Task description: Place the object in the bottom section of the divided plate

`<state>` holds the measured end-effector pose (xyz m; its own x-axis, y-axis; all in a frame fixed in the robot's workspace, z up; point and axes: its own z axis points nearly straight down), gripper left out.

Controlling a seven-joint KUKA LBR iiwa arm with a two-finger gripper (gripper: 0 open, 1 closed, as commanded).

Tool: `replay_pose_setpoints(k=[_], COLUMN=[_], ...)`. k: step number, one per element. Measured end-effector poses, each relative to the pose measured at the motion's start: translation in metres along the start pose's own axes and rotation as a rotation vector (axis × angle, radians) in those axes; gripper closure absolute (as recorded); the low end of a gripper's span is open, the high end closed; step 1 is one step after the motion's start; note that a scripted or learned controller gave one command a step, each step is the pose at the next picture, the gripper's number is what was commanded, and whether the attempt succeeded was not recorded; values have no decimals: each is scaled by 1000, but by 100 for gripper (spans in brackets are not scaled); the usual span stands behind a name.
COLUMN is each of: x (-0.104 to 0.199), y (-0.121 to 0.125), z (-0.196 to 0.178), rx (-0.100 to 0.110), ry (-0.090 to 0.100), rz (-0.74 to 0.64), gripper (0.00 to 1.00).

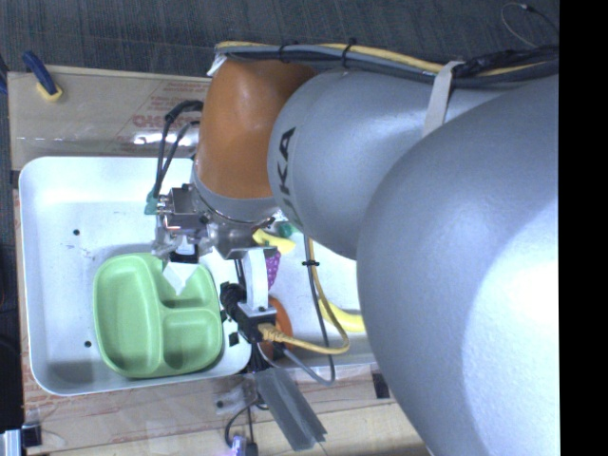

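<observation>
A light green divided plate [152, 319] lies in the left white bin [52, 255], toward its front. It has one long section on the left and two smaller ones on the right. My gripper [182, 243] hangs right over the plate's far edge, under the orange band [242, 131] of the arm. A small pale shape [180, 279] shows just below the gripper, over the plate's upper right section; I cannot make out what it is. No object is plainly visible in the gripper.
The arm's bulk covers most of the right bin. Beside it peek a yellow item [277, 241], a purple one [273, 269], an orange one [276, 317] and a long yellow piece [348, 324]. A blue clamp [42, 74] sits at the bench's far left corner.
</observation>
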<state>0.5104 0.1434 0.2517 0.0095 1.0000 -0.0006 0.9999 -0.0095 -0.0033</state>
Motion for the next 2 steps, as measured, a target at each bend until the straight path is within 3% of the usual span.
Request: replay_pose_setpoints(k=[1, 2], x=[76, 75], y=[-37, -36], z=[30, 29], rx=[3, 3], ry=[-1, -1], rz=[-1, -1], gripper=[100, 0])
